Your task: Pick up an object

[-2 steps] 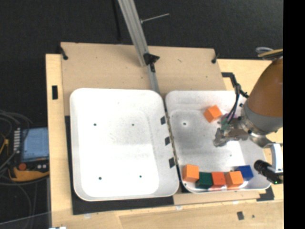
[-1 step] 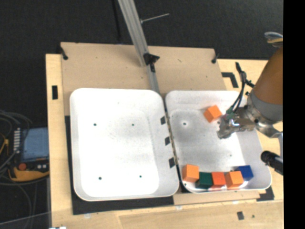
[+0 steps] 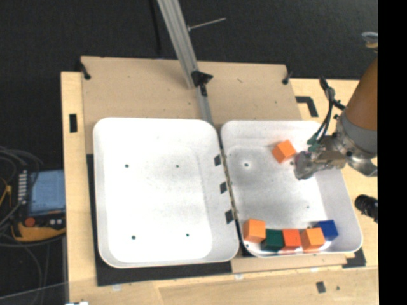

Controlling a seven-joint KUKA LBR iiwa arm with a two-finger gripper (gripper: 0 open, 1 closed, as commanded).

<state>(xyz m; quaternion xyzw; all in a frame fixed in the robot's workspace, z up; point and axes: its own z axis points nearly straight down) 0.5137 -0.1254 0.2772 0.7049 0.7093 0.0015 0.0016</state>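
In the right bin [image 3: 280,189] an orange block [image 3: 283,150] lies apart near the upper middle. Along that bin's front wall sits a row of blocks: orange [image 3: 255,229], dark green [image 3: 274,239], orange [image 3: 292,237], orange [image 3: 313,237] and blue [image 3: 327,229]. My gripper [image 3: 304,168] hangs over the right bin, just right of and slightly below the lone orange block, close to it. I see nothing held between its fingers.
The left bin [image 3: 159,189] lies beside the right one. A metal post [image 3: 181,37] slants up from the bench behind the bins. A blue device with cables [image 3: 44,192] sits off the bench's left edge.
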